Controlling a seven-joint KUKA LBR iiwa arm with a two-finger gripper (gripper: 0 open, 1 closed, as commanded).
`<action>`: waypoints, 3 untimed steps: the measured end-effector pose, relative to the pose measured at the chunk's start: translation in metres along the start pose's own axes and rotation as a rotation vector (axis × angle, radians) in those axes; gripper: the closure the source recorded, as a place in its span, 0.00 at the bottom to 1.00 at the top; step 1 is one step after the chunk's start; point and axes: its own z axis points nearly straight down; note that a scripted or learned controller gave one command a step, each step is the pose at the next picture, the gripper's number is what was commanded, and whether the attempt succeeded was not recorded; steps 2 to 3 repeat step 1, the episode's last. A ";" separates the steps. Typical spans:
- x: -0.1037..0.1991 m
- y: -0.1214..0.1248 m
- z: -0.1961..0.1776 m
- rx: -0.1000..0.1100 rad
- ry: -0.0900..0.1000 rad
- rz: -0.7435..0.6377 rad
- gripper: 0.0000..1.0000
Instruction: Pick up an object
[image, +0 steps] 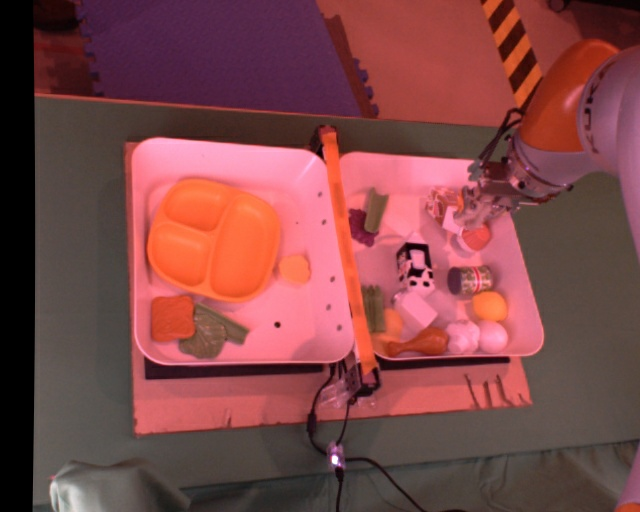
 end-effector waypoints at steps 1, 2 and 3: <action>-0.005 0.000 -0.066 -0.002 -0.001 0.000 1.00; -0.005 0.000 -0.066 -0.002 -0.001 0.000 1.00; -0.005 0.000 -0.066 -0.002 -0.001 0.000 1.00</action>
